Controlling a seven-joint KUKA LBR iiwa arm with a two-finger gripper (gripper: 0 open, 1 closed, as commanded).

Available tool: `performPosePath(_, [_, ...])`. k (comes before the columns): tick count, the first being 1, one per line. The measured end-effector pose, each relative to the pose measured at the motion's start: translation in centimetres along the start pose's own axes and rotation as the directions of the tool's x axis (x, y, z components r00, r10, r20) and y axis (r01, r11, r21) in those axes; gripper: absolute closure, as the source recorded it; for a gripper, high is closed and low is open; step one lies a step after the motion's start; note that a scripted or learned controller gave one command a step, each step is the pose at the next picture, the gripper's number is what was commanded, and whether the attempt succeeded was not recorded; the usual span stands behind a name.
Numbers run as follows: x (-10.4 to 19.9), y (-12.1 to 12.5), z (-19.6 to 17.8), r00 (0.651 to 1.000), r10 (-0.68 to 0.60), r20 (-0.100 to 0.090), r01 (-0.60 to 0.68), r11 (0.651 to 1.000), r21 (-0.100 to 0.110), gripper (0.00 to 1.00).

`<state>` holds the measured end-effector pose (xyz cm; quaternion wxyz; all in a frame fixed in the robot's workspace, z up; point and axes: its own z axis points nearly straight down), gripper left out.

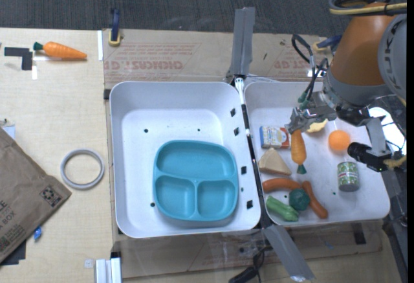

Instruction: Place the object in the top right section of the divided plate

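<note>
The blue divided plate (195,180) lies in the left bin (129,146), with one large section at the back and two smaller ones at the front; all hold nothing. My gripper (302,118) is low over the back middle of the right bin (375,207). It sits right at the top end of a small orange carrot-shaped piece (297,148), which points toward the front. The wrist hides whether the piece is gripped. A pale yellow bit (316,125) lies just right of the gripper.
The right bin also holds a small carton (275,136), a cheese wedge (274,162), a sausage (279,184), a dark green ball (299,199), a green vegetable (282,208), a carrot (317,203), an orange (339,140) and a can (348,176). The bins' shared wall (246,146) divides them.
</note>
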<state>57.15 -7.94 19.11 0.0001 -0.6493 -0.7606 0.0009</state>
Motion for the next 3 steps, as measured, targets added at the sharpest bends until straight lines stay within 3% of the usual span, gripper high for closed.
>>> performPosePath(1, [11.5,-1.4,0.0,0.999,-0.045,0.0,0.045,0.999,0.001,1.0])
performPosePath(2, [19.1,-3.9,-6.7,0.972,-0.235,0.0,0.235,0.972,0.0,1.0])
performPosePath(3, [24.5,-5.5,-12.8,0.99,-0.138,0.002,0.138,0.99,-0.001,1.0])
